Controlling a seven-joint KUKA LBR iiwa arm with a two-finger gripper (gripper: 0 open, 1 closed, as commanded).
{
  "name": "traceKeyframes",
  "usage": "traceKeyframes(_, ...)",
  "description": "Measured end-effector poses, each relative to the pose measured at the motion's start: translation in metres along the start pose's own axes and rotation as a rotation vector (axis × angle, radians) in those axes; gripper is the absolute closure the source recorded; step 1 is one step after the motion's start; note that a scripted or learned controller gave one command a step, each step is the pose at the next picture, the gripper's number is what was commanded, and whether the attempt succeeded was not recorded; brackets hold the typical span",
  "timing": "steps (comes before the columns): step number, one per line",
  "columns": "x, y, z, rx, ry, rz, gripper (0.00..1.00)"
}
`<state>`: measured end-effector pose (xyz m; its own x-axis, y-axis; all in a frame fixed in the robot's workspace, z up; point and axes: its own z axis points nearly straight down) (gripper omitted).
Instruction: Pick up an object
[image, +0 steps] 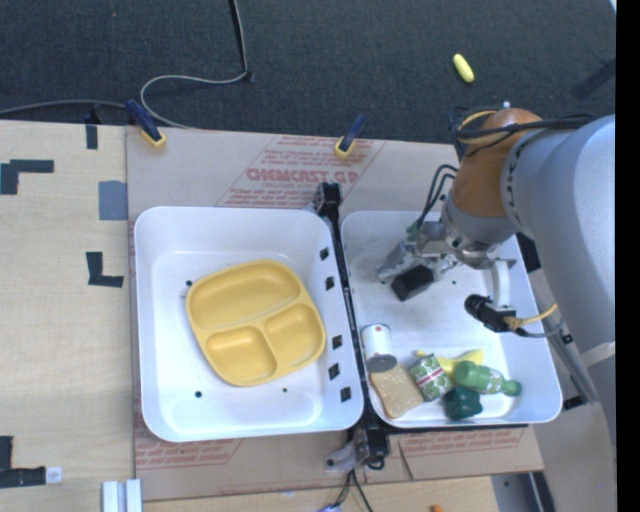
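Observation:
My gripper (402, 276) hangs over the upper left part of the right bin (440, 232), fingers pointing down-left. The fingers stand apart with only bare bin floor between them, so it is open. The objects lie in a row along that bin's front edge, well below the gripper: a small white cylinder (377, 345), a tan block (397, 391), a green and red packet (430, 375), a light green bottle (482, 378), a dark green lump (462, 404) and a yellow piece (471, 357) behind the bottle.
The left bin (160, 300) holds a yellow divided plate (255, 320). A black clip rail (338, 290) runs between the bins. The arm's grey body and orange band (490, 170) cover the right bin's back right corner.

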<state>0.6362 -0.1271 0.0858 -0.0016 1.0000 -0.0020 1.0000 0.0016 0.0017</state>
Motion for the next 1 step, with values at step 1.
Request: traceKeyframes(1,-0.0001,0.0002,-0.0097,-0.001,-0.001,-0.001,1.00)
